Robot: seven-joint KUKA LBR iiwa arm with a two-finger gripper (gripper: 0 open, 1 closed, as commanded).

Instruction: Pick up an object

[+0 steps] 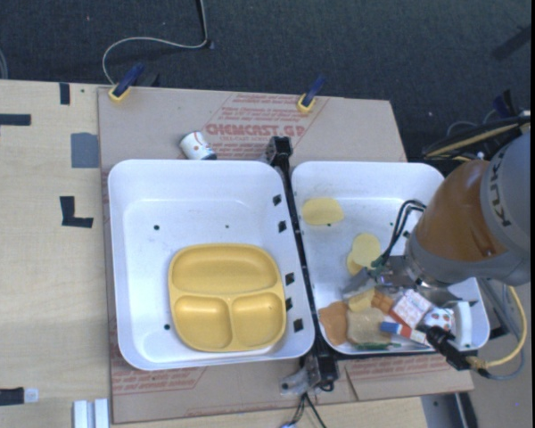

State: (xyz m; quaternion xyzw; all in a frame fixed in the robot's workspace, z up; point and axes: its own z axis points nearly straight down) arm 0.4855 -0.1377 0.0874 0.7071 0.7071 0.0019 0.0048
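Hovered low over the right bin (428, 178), end effector (374, 283) amid a pile of small objects (383, 315) at the near edge; grip state could not be told. Yellow divided tray (227, 294) lay in left bin (143, 194).

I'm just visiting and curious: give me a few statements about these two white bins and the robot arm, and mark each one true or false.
1. The yellow divided tray lies in the left bin. True.
2. The arm reaches over the left bin. False: it is over the right bin.
3. A pale yellow disc lies in the right bin. True.
4. The small items are piled in the right bin's far corner. False: they crowd its near end, by the hand.
5. Two clamps grip the cardboard's far edge. True.
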